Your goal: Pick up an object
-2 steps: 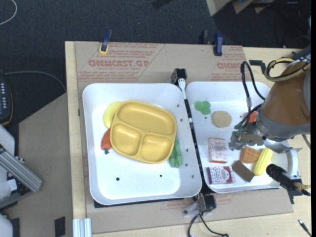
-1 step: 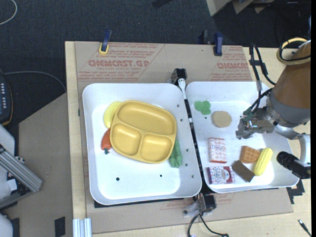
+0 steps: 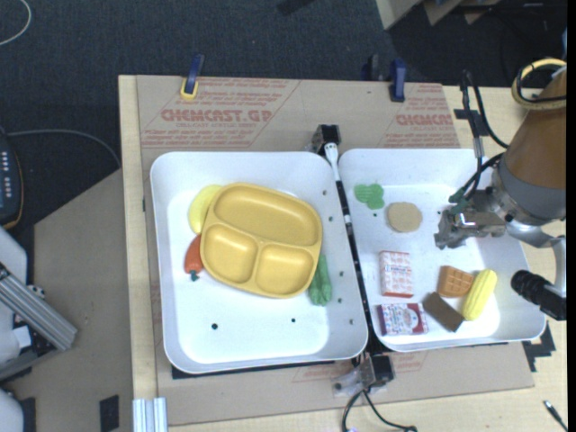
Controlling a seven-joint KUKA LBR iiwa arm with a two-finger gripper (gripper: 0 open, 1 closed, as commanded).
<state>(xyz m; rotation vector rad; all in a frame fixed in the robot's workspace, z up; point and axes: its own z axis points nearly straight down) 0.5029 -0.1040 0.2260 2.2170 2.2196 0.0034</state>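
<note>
Left bin (image 3: 171,241): yellow three-compartment plastic tray (image 3: 261,239), glossy (orange-red carrot (image 3: 193,257) at its left edge, green leafy piece (image 3: 320,285) at its right). Right bin (image 3: 414,160): green leaf (image 3: 369,194), round tan cookie (image 3: 404,216), two red-white packets (image 3: 396,273), brown bar (image 3: 443,311), waffle (image 3: 455,282), yellow corn cob (image 3: 479,293). Gripper (image 3: 459,223) above the right bin, beside the cookie; whether its jaws are released or clenched, cannot tell.

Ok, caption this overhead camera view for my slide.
Gripper hovers over the right bin of toy food beside a yellow tray.
</note>
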